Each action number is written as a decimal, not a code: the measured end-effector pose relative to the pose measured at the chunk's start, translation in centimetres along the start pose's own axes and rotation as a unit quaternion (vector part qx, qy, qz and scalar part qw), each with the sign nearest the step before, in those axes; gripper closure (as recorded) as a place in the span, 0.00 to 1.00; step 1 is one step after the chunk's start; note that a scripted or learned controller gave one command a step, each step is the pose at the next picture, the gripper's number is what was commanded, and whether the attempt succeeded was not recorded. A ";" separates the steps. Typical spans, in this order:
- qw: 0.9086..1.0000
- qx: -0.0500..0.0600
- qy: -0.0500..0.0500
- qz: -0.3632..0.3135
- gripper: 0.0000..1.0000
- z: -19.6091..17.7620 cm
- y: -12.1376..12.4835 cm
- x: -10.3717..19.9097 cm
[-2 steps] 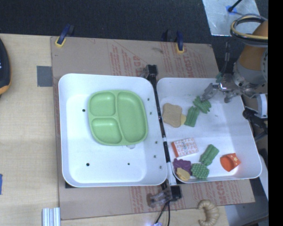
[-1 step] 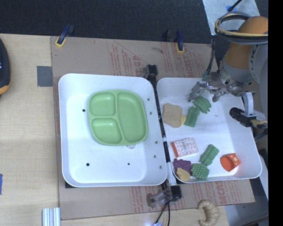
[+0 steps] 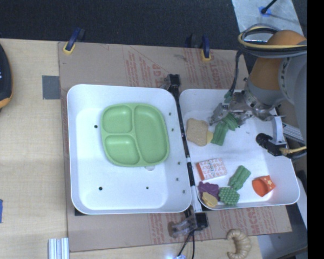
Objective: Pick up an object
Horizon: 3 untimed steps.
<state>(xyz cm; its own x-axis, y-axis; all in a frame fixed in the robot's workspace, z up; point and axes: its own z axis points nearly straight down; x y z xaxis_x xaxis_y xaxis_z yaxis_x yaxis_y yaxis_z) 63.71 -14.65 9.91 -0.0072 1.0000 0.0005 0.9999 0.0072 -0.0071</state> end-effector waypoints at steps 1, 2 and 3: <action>1.000 -0.005 -0.002 0.001 0.00 0.5 2.1 -2.3; 1.000 -0.004 -0.002 0.003 0.00 -1.4 1.9 -6.8; 1.000 -0.001 0.001 -0.001 0.00 -0.3 1.9 -1.5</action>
